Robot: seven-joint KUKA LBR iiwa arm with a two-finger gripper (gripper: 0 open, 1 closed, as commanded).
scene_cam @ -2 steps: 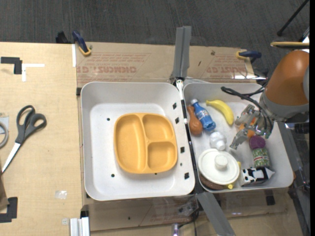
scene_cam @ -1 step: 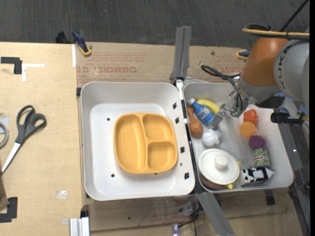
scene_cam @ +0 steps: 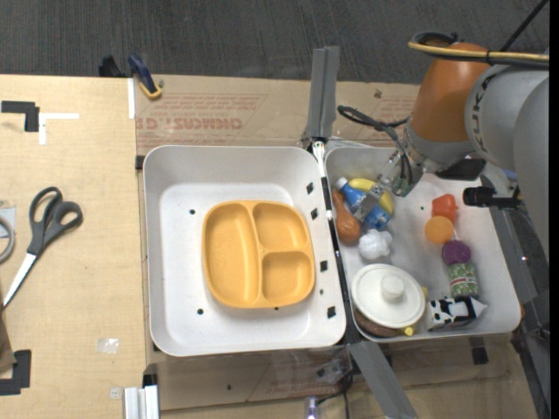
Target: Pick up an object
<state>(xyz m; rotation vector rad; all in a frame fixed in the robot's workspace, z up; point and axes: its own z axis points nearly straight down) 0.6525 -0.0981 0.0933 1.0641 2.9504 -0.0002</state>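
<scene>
My gripper (scene_cam: 392, 182) hangs low over the far left part of the right bin (scene_cam: 502, 260), below the orange band of the arm (scene_cam: 445, 94). Its tip is right at a blue and yellow toy (scene_cam: 358, 195), and contact cannot be made out. Close by lie a brown egg-shaped piece (scene_cam: 348, 226) and a white crumpled ball (scene_cam: 376, 245). Further right are a red block (scene_cam: 445, 205), an orange ball (scene_cam: 439, 230), a purple item (scene_cam: 455, 252) and a green bottle (scene_cam: 463, 278).
A white lidded bowl (scene_cam: 389, 293) and a black-and-white cow figure (scene_cam: 454, 312) fill the right bin's near side. The left bin (scene_cam: 166, 234) holds a yellow divided plate (scene_cam: 259, 253). Scissors (scene_cam: 42, 227) lie on the bench at the left.
</scene>
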